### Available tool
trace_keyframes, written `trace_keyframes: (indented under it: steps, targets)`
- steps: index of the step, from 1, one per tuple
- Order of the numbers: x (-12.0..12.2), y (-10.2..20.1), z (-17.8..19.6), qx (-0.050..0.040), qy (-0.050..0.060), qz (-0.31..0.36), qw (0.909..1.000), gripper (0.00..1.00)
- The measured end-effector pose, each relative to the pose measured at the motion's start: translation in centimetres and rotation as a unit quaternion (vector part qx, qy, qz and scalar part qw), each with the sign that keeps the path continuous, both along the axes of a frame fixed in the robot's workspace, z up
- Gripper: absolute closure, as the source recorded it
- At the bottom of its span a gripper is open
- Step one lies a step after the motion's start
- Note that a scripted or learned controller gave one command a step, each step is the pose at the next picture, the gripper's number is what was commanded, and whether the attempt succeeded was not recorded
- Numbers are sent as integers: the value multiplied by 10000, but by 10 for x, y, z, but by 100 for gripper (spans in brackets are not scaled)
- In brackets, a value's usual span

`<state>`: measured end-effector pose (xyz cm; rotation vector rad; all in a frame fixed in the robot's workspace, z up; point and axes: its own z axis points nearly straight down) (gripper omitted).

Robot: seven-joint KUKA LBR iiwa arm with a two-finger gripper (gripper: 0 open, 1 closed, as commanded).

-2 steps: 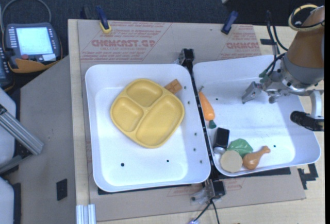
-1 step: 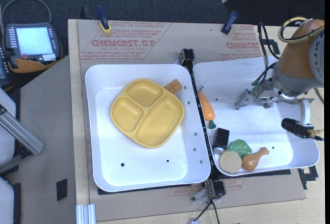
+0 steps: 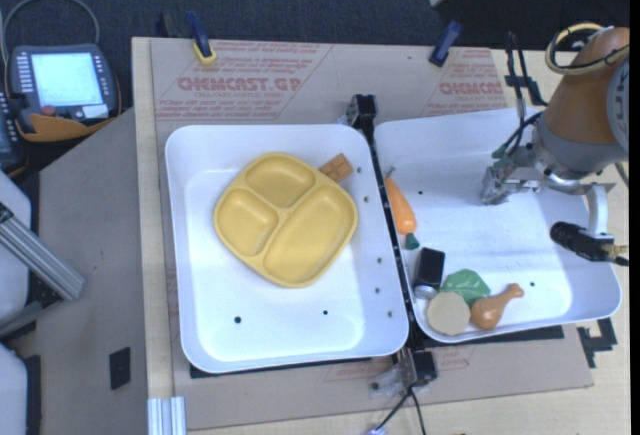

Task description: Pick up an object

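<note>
Hand (image 3: 497, 185) hangs low over the upper middle of the right bin (image 3: 590, 308), above bare white floor; whether it is open or closed, I cannot tell from up here. Nothing shows between its tips. The nearest pick looks like the carrot (image 3: 401, 208), lying to the camera's left of the hand, hard against the wall between the bins. Its long axis runs up and down the picture, slightly slanted, green stub pointing toward the near edge. Further down sit a black block (image 3: 430, 267), a green leaf (image 3: 466, 282), a tan round (image 3: 449, 313) and a drumstick (image 3: 496, 305), bone end pointing up-right. A sideways move to the carrot seems to come first.
</note>
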<state>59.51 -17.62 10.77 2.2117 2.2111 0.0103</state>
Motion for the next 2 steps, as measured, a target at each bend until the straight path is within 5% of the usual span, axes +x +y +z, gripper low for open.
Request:
trace_keyframes:
  steps: [2]
  targets:
    - [-3, 7, 108, 12, 35, 7, 10000, 100]
